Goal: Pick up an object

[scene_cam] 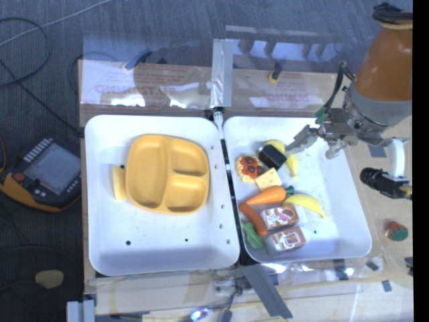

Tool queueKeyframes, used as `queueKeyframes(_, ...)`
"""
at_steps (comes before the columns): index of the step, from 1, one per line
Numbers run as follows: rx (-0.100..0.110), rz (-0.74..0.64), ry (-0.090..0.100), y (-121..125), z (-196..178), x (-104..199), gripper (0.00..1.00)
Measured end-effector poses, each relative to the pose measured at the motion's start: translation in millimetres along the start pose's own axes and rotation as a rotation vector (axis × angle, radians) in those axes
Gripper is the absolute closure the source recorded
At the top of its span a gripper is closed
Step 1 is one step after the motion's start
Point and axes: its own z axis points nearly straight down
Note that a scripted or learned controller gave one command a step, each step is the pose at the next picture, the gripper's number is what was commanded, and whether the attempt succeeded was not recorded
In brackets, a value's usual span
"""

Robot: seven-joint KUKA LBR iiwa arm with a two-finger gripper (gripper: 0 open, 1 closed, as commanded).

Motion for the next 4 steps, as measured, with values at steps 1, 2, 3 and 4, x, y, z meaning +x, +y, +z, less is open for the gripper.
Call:
queueKeyframes(1,0.000,0.032,-0.003,55,56,-29,0.00)
queueKeyframes(2,0.000,0.032,-0.003,55,56,-29,0.00)
queueKeyframes(3,-0.003,-0.268,-0.001,92,184,-40,0.00)
queueKeyframes(4,-0.010,-0.267,-0.002,94,171,-40,1.00)
